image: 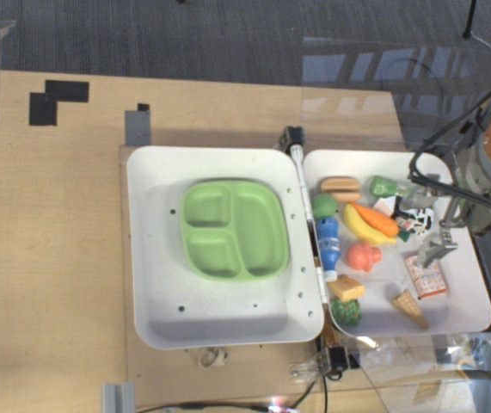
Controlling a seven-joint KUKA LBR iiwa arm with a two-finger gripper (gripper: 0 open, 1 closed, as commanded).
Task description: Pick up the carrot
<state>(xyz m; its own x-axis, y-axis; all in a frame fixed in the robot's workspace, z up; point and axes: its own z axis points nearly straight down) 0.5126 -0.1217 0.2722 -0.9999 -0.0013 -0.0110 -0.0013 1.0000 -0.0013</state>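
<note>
- Leftmost, the left white bin (142, 256) holds a green divided plate (232, 231).
- Next, in the right white bin (477, 304), a blue bottle (328, 246) lies along the left wall, near a hot dog (340, 185).
- The carrot (377, 219) lies across a banana (364, 227), free of any grip.
- The gripper (438, 246) hangs above a small red-and-white carton (426, 278), well apart from the carrot; its jaws hold nothing, and how far they are parted cannot be told.

Even, fairly bright overhead light fills the scene. The left bin (146, 256) holds soft shadow inside its wall toward 6 o'clock. Pale glare streaks a clear panel (374, 76) toward 1 o'clock, and a bright patch washes out the edge at 9 o'clock. Focus is moderate; small items look slightly soft.
</note>
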